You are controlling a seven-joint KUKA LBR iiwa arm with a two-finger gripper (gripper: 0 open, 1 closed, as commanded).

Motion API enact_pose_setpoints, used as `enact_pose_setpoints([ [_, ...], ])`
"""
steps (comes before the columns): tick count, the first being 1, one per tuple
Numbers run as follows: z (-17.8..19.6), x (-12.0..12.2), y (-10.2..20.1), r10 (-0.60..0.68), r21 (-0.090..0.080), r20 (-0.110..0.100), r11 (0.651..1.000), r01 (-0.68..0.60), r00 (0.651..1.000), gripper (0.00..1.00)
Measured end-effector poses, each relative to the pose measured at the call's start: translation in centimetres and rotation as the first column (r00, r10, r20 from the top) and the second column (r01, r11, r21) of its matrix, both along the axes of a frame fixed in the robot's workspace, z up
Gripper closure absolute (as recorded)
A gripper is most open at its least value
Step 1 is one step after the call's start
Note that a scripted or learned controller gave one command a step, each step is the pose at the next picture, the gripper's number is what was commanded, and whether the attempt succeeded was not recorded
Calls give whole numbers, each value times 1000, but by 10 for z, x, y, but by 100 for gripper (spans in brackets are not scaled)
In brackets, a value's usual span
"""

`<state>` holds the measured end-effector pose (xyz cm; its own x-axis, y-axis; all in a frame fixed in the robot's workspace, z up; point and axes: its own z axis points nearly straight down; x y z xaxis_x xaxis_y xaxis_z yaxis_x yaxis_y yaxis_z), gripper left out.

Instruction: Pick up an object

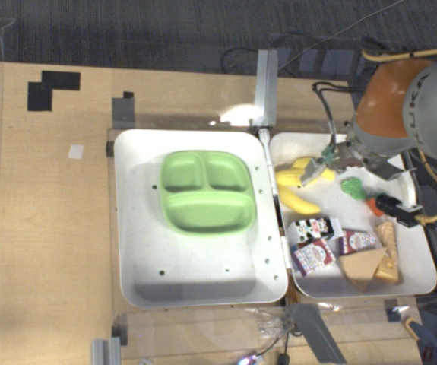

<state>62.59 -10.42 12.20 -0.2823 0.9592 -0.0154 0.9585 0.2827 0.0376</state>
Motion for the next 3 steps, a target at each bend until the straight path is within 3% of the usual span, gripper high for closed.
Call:
enact_pose_setpoints([
  [1,-34,43,-4,19,6,-50,1000,-19,999,0],
  [2,-24,43,-3,27,7,-57,1000,-27,998,100],
  [3,63,44,47,-87,4,-36,996,88,996,100],
])
